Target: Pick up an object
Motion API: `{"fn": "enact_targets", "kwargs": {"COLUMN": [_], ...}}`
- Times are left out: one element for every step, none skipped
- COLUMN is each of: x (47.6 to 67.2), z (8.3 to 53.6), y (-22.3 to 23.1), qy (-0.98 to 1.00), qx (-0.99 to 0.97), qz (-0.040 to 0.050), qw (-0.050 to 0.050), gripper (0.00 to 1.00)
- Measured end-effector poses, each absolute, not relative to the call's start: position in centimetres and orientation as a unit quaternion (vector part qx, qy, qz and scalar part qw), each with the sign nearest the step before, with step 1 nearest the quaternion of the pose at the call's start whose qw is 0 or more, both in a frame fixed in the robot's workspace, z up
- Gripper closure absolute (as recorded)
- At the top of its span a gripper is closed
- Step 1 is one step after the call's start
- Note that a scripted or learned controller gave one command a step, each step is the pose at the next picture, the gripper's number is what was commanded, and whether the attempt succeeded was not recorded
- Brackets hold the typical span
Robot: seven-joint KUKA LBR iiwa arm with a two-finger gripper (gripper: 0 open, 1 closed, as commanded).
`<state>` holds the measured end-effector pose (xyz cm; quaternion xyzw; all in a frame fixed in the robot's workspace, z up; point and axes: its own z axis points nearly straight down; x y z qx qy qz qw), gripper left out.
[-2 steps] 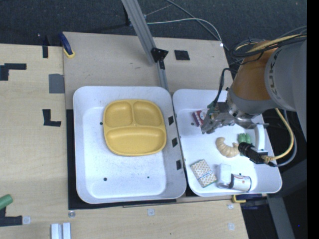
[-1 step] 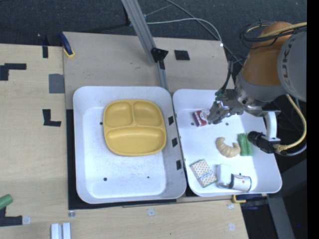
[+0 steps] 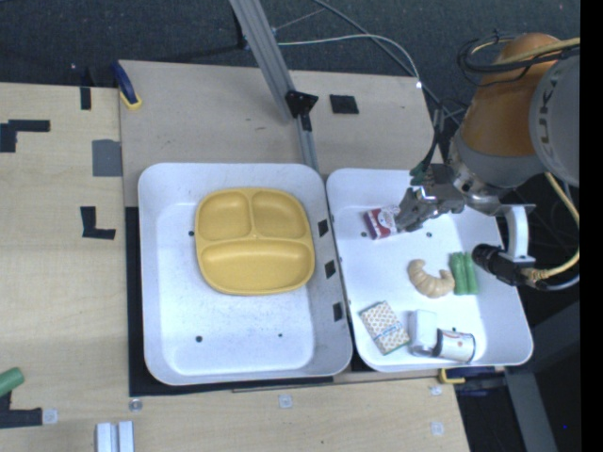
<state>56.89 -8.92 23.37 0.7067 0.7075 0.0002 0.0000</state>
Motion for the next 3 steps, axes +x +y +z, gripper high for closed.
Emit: {"fn": "enact_targets", "kwargs": {"x": [58.6,59.8,59.2], "z": [23.0,22.5,21.4], "y": [-3.3,2.4,8.0], "qy": [0.709,0.710,0.709], "qx": [0.705,0.705,0.705], "qz": [0.0000,0.0000,-0.0011], "qw": [-0.001,-0.001,-0.001], "gripper": [1.00,1.00,1.00]}}
